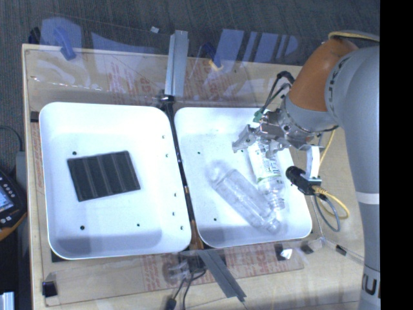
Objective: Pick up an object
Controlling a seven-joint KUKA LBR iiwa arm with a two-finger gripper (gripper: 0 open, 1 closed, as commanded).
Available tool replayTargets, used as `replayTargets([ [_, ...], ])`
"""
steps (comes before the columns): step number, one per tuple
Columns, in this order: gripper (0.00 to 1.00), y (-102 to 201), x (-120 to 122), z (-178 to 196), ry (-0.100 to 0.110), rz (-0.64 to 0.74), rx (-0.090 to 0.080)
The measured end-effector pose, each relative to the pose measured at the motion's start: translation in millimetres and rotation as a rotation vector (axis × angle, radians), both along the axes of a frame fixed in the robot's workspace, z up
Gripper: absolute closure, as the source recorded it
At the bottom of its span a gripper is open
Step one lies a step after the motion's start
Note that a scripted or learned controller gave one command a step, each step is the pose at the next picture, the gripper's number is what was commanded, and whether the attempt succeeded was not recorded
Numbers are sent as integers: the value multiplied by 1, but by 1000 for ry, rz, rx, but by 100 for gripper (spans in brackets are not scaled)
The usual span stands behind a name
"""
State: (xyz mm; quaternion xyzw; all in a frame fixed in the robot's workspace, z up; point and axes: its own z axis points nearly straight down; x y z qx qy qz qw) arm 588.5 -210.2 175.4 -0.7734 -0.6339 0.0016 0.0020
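The left bin holds 1 dark ribbed panel, well left of the gripper. The right bin holds 2 clear plastic bottles: bottle 1 lies below-left of the gripper, and the labelled bottle lies directly beneath it. Both are judged light, slippery and easily dented, so grip mid-body across the width; whether the gripper is spread or closed cannot be told.

Both white bins are lit brightly and evenly from above, and their floors are washed almost to pure white. Soft grey shadows are cast along the near walls toward 6 o'clock. Faint reflections are seen on the clear sheet at 12 o'clock. The dark floor beyond is rendered dim and grainy. Mild softness is noticed throughout, and fine detail on the clear bottle is lost.
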Motion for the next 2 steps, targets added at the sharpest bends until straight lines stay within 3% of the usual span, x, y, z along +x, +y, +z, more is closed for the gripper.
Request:
replayTargets([
  [1, 0, 4, -22, 0, 0, -25, -1],
  [2, 0, 7, -21, 25, -5, -14, 0],
])
